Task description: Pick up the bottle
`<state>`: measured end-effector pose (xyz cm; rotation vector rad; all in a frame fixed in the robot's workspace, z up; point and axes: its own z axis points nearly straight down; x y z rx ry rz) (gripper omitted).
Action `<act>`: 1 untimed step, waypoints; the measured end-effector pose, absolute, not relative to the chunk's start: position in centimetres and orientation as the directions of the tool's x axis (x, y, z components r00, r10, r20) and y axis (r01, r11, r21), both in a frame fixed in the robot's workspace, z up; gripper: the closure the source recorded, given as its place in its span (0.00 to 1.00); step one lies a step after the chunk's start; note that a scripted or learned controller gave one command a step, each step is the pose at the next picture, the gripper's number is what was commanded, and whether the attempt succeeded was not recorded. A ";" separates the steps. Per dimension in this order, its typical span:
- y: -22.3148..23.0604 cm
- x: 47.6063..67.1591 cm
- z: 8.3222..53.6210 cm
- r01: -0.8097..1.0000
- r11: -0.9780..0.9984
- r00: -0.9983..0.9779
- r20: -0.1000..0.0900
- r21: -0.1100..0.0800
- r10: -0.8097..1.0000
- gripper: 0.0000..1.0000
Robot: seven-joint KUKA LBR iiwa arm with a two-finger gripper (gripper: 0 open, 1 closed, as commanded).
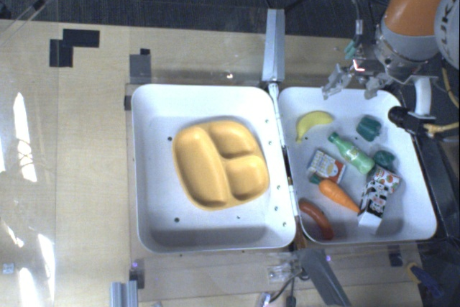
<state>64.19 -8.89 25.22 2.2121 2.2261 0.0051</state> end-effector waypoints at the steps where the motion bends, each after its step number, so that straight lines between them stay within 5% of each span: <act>1: -6.3 64.3 27.7 0.980 0.197 -0.197 -0.002 0.007 0.980 0.00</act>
